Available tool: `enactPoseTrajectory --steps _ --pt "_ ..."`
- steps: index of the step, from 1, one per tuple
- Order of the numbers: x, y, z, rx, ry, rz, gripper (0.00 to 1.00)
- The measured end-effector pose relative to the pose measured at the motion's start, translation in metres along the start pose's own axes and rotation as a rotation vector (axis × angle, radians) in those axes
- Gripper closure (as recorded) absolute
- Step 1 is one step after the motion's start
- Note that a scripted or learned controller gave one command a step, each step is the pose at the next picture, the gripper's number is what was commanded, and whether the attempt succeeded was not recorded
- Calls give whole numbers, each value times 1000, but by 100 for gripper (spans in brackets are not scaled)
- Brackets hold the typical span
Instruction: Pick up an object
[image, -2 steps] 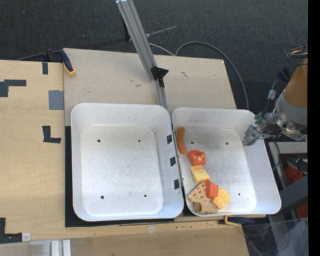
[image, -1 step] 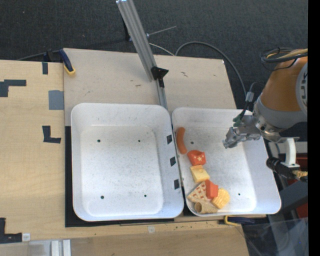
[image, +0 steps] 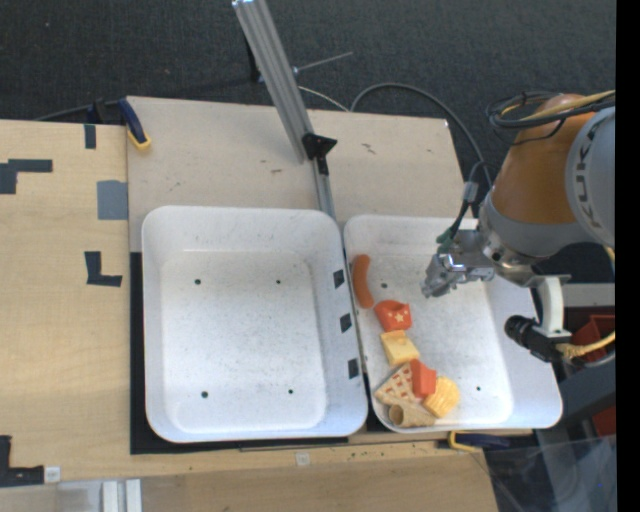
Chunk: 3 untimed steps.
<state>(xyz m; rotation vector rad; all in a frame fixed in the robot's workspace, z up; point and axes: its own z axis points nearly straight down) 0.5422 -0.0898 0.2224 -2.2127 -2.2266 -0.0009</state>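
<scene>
Above the right bin (image: 520, 400), jaws (image: 437, 285) hover beside open floor.

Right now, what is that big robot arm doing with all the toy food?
The robot arm reaches in from the right, and its gripper hangs over the right bin. It is trying to pick something up. The toy food sits along that bin's left side: a sausage, a red piece, a yellow block and a small heap in the near corner. The gripper is apart from them, over bare floor.
</scene>
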Motion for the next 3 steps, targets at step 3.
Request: enactPoseTrajectory --steps 3 --pt "161 -2 -10 0 0 -1 100"
